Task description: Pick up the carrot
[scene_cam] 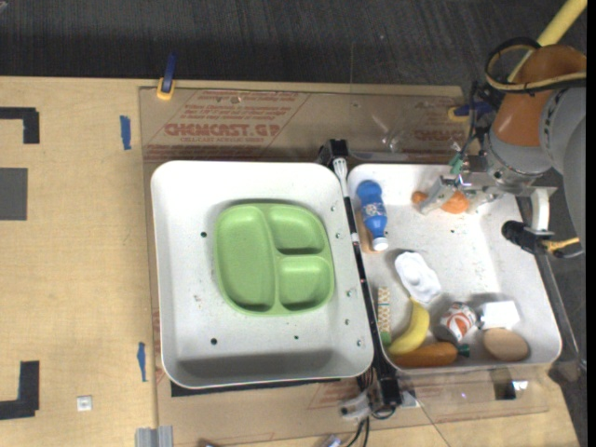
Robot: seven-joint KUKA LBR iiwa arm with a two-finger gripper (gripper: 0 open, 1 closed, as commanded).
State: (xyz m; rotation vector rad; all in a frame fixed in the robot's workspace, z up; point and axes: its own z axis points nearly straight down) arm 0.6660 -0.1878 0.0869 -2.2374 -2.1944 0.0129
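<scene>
A robot gripper (pixel 453 186) sits low in the right bin's (pixel 540 296) far corner, fingers seemingly clamped on the orange carrot (pixel 453 202), so the grasp looks made and lifting clear should follow.

Red "CHEMCAST GP" lettering, upside down, on the brown sheet (pixel 233 119) behind the bins.

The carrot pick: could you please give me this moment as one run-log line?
pincer at right bin's far edge | orange carrot under pincer tip | grasp unconfirmed | green divided plate in left bin
</scene>
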